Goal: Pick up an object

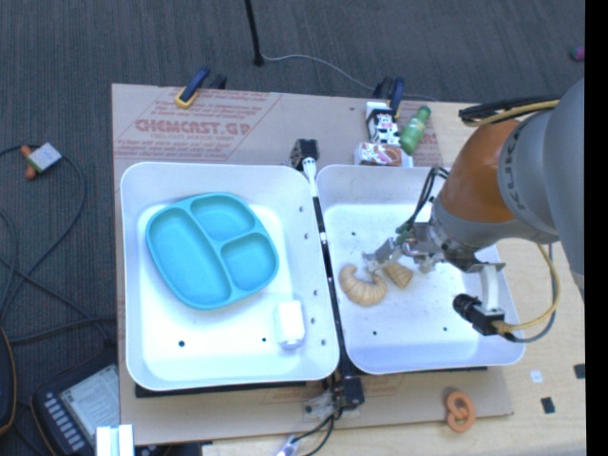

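Approach step: gripper (397, 255) low in the right bin (380, 340), just beside the tan croissant toy (363, 287). Finger spread: cannot tell. Next move, likely: centring over the toy, then closing.

My arm's gripper (397, 252) low in right bin (427, 350), beside tan croissant (362, 288), blue divided plate (211, 249) in left bin (152, 350)

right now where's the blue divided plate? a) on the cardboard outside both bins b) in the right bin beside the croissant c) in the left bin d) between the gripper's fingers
c: the blue divided plate lies flat in the left bin, while the croissant sits in the right bin close to the gripper.
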`<state>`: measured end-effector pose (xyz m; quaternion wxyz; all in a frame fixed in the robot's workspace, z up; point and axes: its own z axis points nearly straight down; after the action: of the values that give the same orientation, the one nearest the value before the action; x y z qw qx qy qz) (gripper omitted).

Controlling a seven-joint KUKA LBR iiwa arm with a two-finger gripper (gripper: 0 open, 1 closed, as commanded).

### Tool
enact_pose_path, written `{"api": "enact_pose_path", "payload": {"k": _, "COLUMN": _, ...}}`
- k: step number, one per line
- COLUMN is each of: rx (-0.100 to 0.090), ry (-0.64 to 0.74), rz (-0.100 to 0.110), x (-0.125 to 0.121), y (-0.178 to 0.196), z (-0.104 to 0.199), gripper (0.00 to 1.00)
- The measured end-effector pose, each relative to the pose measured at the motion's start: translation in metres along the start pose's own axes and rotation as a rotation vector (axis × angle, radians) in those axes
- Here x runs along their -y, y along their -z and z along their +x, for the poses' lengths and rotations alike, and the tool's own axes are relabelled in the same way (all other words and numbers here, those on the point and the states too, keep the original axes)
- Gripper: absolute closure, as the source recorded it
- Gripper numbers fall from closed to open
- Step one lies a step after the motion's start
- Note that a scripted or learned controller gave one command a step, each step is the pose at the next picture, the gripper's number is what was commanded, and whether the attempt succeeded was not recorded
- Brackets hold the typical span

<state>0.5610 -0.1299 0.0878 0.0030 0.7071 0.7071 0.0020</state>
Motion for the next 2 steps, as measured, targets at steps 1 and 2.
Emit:
{"api": "enact_pose_path", "payload": {"k": 1, "rx": 0.003, "ry": -0.001, "rz": -0.002, "x": 0.0, "y": 0.01, "z": -0.001, "gripper": 1.0}}
{"api": "enact_pose_path", "payload": {"k": 2, "rx": -0.002, "ry": 0.003, "rz": 0.004, "x": -0.034, "y": 0.098, "z": 0.083, "gripper": 1.0}}
